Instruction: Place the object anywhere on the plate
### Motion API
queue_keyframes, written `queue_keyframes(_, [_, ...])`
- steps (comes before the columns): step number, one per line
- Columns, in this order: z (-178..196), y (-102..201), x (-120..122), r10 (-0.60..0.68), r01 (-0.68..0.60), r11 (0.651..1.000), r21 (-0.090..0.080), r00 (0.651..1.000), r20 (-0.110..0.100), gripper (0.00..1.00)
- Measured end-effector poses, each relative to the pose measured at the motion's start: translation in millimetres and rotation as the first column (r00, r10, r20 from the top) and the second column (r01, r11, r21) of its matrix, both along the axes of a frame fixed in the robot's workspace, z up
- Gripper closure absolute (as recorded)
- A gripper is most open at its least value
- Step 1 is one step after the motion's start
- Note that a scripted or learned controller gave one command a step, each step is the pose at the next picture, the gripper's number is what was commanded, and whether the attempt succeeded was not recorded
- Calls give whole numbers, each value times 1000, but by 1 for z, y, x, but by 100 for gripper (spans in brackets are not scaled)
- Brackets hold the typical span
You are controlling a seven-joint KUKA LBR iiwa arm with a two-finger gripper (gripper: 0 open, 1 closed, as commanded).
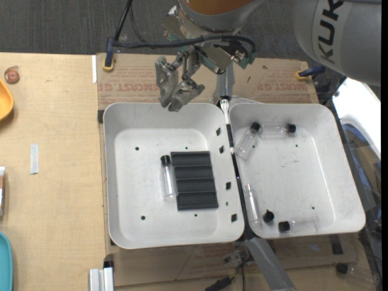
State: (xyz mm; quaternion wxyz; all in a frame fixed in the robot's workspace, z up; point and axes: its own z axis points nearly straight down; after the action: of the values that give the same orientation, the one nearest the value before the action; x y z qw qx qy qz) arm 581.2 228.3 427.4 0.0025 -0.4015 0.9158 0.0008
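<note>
A black ribbed rectangular plate (194, 180) lies flat in the middle of the left bin (121, 162). A clear tube with a black cap (167, 177) lies on the bin floor along the plate's left side, touching or nearly touching it, cap toward the far end. My gripper (176, 96) hangs over the far rim of the left bin, well above and behind the plate and the tube. I see no tube in it.
The right bin (327, 162) holds several clear black-capped tubes, one by the far wall (273, 128), one near the divider (250, 199) and one at the near wall (298, 225). Cardboard (133, 80) lies under the bins. A yellow object (3, 102) sits at the far left.
</note>
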Motion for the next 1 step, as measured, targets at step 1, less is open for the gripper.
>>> queue_keyframes(1, [15,-5,-6,278,-278,961,-1,961,0,100])
